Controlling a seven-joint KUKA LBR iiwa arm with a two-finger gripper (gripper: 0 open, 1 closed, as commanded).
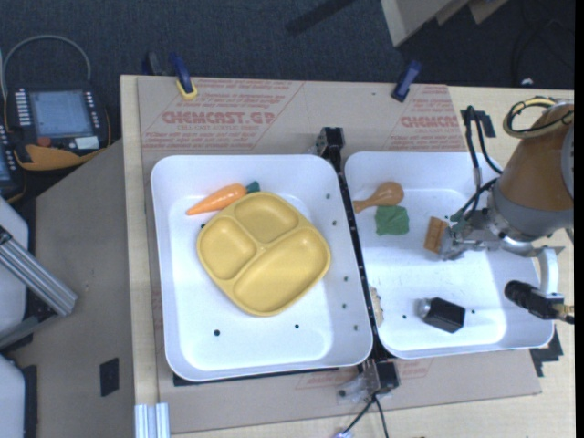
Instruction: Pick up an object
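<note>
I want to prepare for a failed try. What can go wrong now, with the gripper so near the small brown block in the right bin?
1. The gripper sits right beside the brown block; it may push the block aside instead of gripping it.
2. The green piece and the wooden spoon lie just to the block's left, so a pushed block could knock them.
3. The arm reaches in over the right bin's far wall, so a sweep might clip it.
</note>
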